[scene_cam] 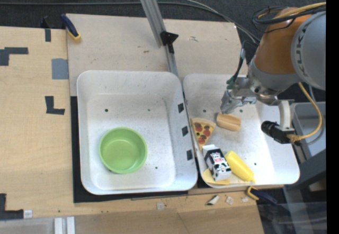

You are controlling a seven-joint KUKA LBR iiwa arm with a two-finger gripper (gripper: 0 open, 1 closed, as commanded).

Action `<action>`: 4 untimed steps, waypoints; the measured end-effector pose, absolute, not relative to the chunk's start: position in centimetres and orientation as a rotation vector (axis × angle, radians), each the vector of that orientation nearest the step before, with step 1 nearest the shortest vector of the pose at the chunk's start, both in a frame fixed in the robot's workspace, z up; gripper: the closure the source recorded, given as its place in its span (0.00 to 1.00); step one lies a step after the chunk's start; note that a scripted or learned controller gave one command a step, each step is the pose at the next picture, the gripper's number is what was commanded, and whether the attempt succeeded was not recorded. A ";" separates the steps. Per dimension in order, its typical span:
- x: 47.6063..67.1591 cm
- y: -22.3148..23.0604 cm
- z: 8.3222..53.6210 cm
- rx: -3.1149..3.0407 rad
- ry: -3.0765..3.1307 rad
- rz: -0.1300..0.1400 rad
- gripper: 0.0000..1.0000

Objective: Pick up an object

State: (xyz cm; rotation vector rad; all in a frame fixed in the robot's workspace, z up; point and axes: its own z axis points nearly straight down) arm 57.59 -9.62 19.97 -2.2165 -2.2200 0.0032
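In the right bin (pixel 275 167) lie a tan bread-like block (pixel 228 122), a pizza slice (pixel 203 131), a black and white carton (pixel 216 162) and a yellow corn-shaped piece (pixel 239 167). My gripper (pixel 231 104) hangs over the bin's upper middle, its tips just above the tan block's far edge. The fingers look close together and nothing shows between them. A green bowl (pixel 123 149) sits in the left bin (pixel 90 90) at the lower left.
The two bins meet at a raised divider (pixel 186 122). A slanted metal pole (pixel 153 5) crosses above the left bin's far right corner. Cables (pixel 249 34) loop behind the arm. A black fitting (pixel 273 129) sticks out at the right bin's right side.
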 end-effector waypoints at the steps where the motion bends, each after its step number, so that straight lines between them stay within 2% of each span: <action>1: 57.6 -9.6 20.0 -2.217 -2.220 0.003 0.00; 2: 57.9 -9.8 13.4 -2.216 -2.217 0.011 0.00; 3: 58.5 -10.0 10.2 -2.229 -2.227 -0.013 0.00; 4: 58.6 -9.9 11.4 -2.232 -2.231 -0.019 1.00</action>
